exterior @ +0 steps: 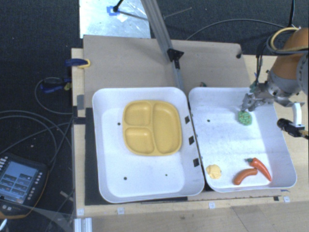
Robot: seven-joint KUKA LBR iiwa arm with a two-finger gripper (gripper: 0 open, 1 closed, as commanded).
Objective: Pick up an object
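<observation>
Claw [250,104] sits low over the right bin [227,129], upper right part, fingertips just above and touching or nearly touching a small green object [245,118]. Cannot tell how far the fingers are apart; the tips are small and blur into the object's top edge. Nothing is visibly clamped between them, so no grasp recorded.

Green object: likely the pick target, judged from the claw's position directly over it. It rests on the bin floor, near the right wall but with room on either side for a finger.

Other contents of the right bin, all along the near edge and well apart from the claw: yellow lump [213,171], orange sausage-shaped piece [245,176], red-orange carrot-like piece [261,168] with a dark stem end, touching or just beside the sausage.

Left bin [108,144]: holds a yellow divided tray [152,127], three compartments, lying flat.

Arm reaches in from the right, wrist angled down.
</observation>
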